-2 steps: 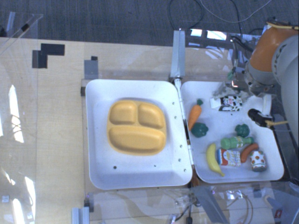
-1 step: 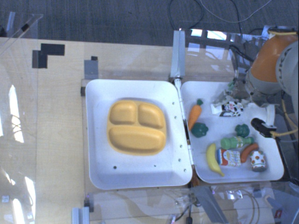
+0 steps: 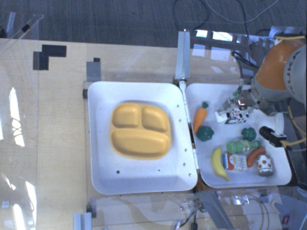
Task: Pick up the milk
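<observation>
Pale wood worktop point(image 3: 48, 128), grey carpet beyond its far edge. Two white bins sit side by side on it: left bin point(image 3: 98, 176), right bin point(image 3: 284, 175).

Arm point(image 3: 278, 68) reaches in from the right, its orange band over the far right corner of the right bin. Fingers point(image 3: 238, 101) hang low over the far half of that bin. Cannot tell whether they are spread or pressed together; the wrist hides the tips.

Milk point(image 3: 237, 115): small cow-patterned carton, lying on its side on the bin floor, right up against the fingers on their near side. Cannot tell if they touch it.

Left of the fingers: carrot point(image 3: 199, 119), then dark broccoli point(image 3: 205, 133) just nearer than the carrot.

Nearer than the fingers, past the milk: small green floret point(image 3: 248, 133), pale green piece point(image 3: 239, 146), red sausage point(image 3: 255, 155), labelled carton point(image 3: 234, 162), spotted egg point(image 3: 264, 164). Banana point(image 3: 219, 163) lies near and to the left, by the bin's front wall.

Well left of the fingers, in the left bin: yellow divided tray point(image 3: 140, 130), lying flat.
</observation>
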